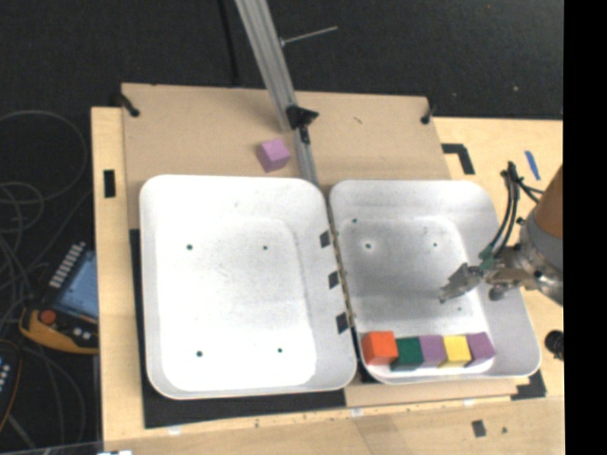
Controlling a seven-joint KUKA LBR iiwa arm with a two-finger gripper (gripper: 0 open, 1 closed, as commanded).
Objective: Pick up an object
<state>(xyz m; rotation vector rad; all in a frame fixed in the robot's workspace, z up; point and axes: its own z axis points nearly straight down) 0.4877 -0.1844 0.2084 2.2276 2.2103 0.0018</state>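
The tool (459,284) hangs over the right bin (417,207), toward its right half, with the arm (541,245) entering across the bin's right rim. Its two dark fingers (453,288) stand slightly parted with nothing between them, so it is released and grasps nothing.

The blocks sit in a row against the right bin's near wall: an orange block (381,347), a green block (409,352), a purple block (432,350), a yellow block (457,350) and another purple block (480,346), each touching its neighbour. The wall hems them in on the near side; the open side faces the bin's middle, where the floor is bare up to the far rim. The tool is near the row's right end but apart from it.

The left bin (237,273) lies edge to edge with the right one. A lone purple cube (274,154) rests on the worktop (190,126) beyond the left bin's far rim, just beside a slanting metal rail (270,55).

No writing is readable.
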